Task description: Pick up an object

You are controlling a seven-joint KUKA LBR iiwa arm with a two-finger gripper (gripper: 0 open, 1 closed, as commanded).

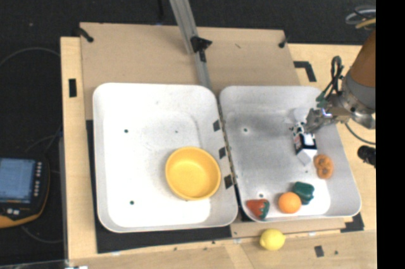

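The claw [305, 138] is hanging over the right bin [266, 109], toward its right side; whether it is open or closed cannot be told. Just beside it a brown lump [324, 166] is lying. A green piece [304, 191], an orange [290, 202] and a red piece [257, 207] are crowding the near edge. A yellow bowl [192, 172] is sitting in the left bin [139, 109].
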